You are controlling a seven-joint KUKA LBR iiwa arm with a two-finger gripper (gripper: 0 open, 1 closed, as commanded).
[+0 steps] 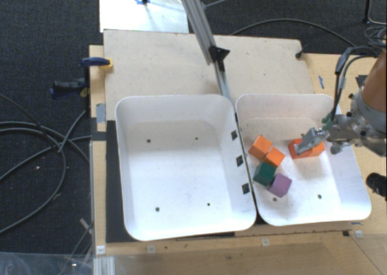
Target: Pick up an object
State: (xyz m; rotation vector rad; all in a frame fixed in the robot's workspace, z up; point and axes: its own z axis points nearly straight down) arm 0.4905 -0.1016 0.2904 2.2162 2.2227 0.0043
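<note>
Surface (pixel 181 62): pale board, set on dark carpet strewn with cables, on which two white bins are borne, the left bin (pixel 130 147) and the right bin (pixel 351 204). Task item: red-orange block (pixel 309 150), lodged in the right bin's far right part, well apart from two orange, one green and one purple block near the divider. Hand (pixel 314 139): placed directly over the block and partly hiding it; its opening and any hold cannot be told.

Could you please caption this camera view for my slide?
Gripper poised at a red block in the right bin, near four other blocks.
</note>
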